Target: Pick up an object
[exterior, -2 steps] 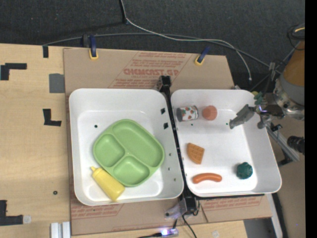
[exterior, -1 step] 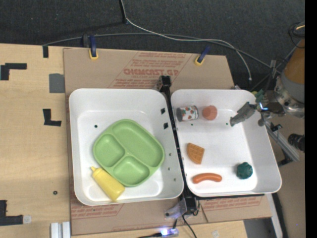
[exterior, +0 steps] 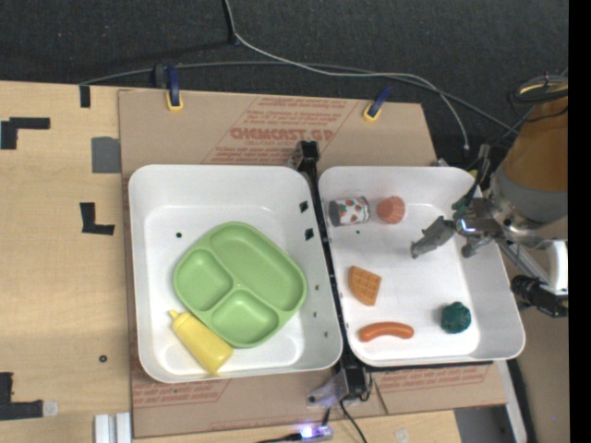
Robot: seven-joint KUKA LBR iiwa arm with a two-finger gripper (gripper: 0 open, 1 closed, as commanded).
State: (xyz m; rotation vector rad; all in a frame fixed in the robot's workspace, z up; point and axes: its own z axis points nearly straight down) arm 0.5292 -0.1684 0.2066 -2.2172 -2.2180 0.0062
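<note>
Cardboard-covered bench is bearing two shallow white bins, and inside the right white bin (exterior: pixel 480 340) the grey two-finger gripper (exterior: pixel 432 240) is hovering spread and empty, with the small round reddish ball (exterior: pixel 392 209) lying just up-left of it.

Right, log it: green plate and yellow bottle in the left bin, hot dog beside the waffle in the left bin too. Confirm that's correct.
Not quite. The hot dog and waffle lie in the right bin, not the left. The camera view shows them there, the hot dog just below the waffle. The green plate and yellow bottle are in the left bin, as you said.
</note>
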